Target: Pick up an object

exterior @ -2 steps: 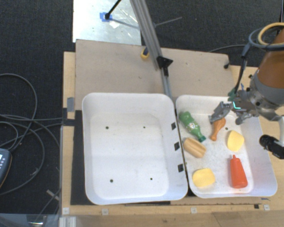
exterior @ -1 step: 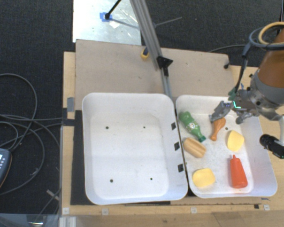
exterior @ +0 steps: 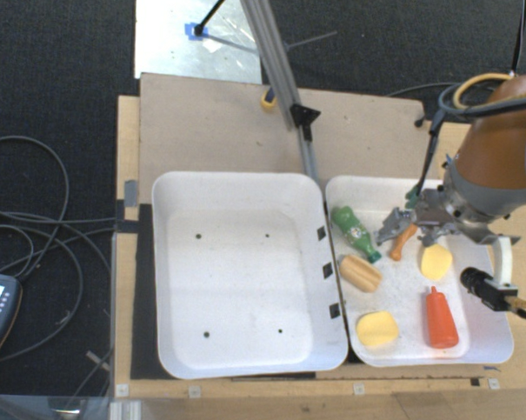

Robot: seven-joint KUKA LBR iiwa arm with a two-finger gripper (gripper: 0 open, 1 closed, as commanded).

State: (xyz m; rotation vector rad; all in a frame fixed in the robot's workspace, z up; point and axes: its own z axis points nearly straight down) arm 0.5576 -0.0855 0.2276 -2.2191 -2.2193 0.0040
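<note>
I judged the reach-in step to be in hand, with nothing lifted yet. The tool (exterior: 408, 227) hung low over the right bin (exterior: 501, 346), just above a small orange carrot-like piece (exterior: 402, 243); I could not tell whether its fingers were spread or pressed together. Nearby in that bin lay a green bottle (exterior: 355, 233), a bread roll (exterior: 360, 273), a lemon (exterior: 436, 263), a yellow round piece (exterior: 377, 329) and a red bottle (exterior: 441, 319). The arm (exterior: 500, 154) reached in from the right, wrist bent downward. Next move, in my judgement: centre over one item, then close.
</note>
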